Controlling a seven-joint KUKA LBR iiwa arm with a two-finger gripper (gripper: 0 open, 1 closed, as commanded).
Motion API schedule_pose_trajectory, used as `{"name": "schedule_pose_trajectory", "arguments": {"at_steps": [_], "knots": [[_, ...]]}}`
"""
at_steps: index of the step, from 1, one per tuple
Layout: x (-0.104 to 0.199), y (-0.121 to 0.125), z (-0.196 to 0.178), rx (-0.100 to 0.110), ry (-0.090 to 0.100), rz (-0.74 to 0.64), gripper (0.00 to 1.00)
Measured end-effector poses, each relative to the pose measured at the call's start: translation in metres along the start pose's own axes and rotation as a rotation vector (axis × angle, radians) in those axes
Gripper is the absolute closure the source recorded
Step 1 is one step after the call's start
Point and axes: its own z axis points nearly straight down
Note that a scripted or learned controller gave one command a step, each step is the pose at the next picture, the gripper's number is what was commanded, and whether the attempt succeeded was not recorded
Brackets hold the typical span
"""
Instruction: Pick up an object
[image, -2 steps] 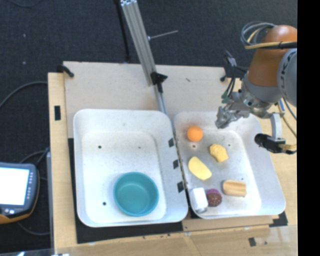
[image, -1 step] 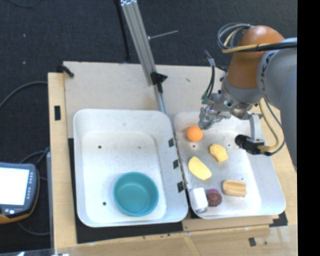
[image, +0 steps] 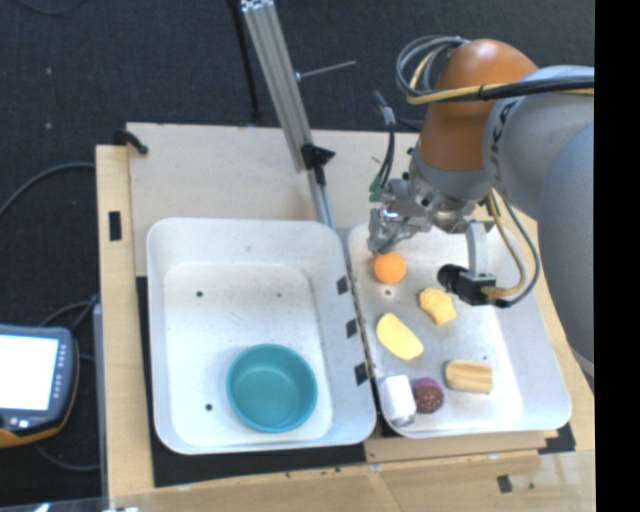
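Down front, a teal bowl (image: 271, 387) sits in the left bin (image: 180, 250), while the gripper (image: 385, 237), its opening impossible to judge, hangs just above an orange ball (image: 390, 268) in the right bin (image: 535, 380).

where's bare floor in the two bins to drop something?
Most room is in the left bin: its whole far half and left side are bare, with the teal bowl alone near the front. The right bin is crowded: orange ball under the gripper, corn piece, yellow piece, white block, dark red ball, bread roll.

Tan bench (image: 220, 170): two white bins (image: 170, 300) side by side.
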Motion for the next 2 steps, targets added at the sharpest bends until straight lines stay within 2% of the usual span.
{"name": "schedule_pose_trajectory", "arguments": {"at_steps": [1, 2], "knots": [[0.048, -0.004, 0.003, 0.004, 0.000, 0.001, 1.00], [0.099, 0.012, -0.001, 0.001, 0.000, 0.000, 1.00]]}}
